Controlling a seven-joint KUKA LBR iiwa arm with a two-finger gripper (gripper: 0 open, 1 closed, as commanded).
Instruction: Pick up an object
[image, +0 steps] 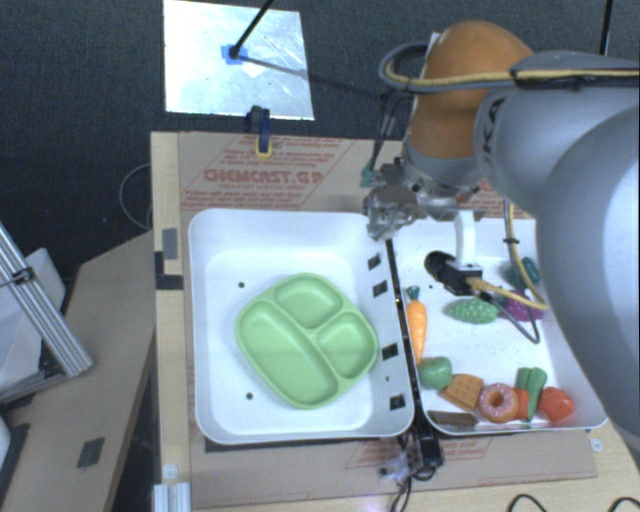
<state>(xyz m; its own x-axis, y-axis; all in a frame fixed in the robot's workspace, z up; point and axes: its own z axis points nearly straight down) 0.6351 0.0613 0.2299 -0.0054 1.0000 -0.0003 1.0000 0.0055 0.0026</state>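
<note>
**Gripper high at the divider, toys waiting in the right bin**

The gripper (385, 222) hangs over the far end of the ridge where the 2 white bins meet, and nothing shows between its tips. Whether it is released or clenched cannot be told from this slant — the wrist hides too much.

The pickable things all lie in the right bin (500, 235). An orange carrot (416, 323) sits just beside the divider, a green pod (472, 310) lies near it, and a pink donut (497, 401) crowds against a waffle piece (463, 390) and a red tomato (556, 403) at the near edge. The left bin (215, 300) holds only a green divided plate (305, 340).

To do this step well, I would pick the carrot: it is nearest the tool and lies apart from its neighbours. The approach probably wants a short move toward the near side, then a straight descent with the closing direction across the carrot's narrow width, not along its length. The risk is the divider — a descent too close could catch the bin wall. The near-edge cluster looks a poorer choice, since a closing grip there could nudge 2 toys at once.
</note>
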